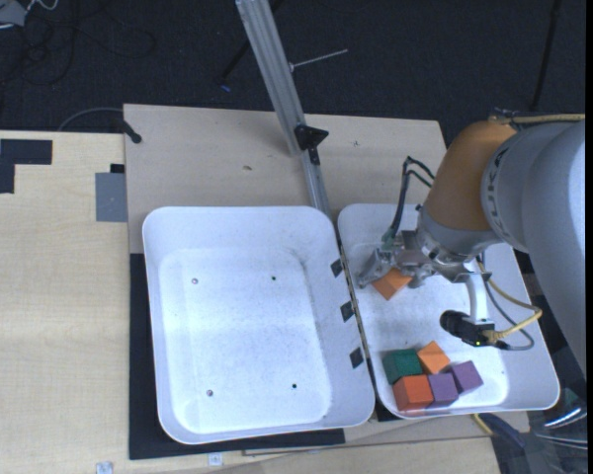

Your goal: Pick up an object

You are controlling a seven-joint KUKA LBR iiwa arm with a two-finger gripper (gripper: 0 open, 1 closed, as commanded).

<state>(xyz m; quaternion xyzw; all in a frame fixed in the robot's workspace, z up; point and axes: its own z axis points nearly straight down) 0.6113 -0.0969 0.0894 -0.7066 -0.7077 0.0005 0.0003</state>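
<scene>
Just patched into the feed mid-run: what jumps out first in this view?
The big grey arm with its orange band reaches in from the right over the right bin, and its gripper has an orange block at its fingers, near that bin's left wall. A cluster of blocks sits at the right bin's near end: green, orange, purple and red-orange. The left bin lies beside it.

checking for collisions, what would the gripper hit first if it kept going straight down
Likely the orange block at the gripper tips, then the right bin's floor; depth is unclear from above.
</scene>
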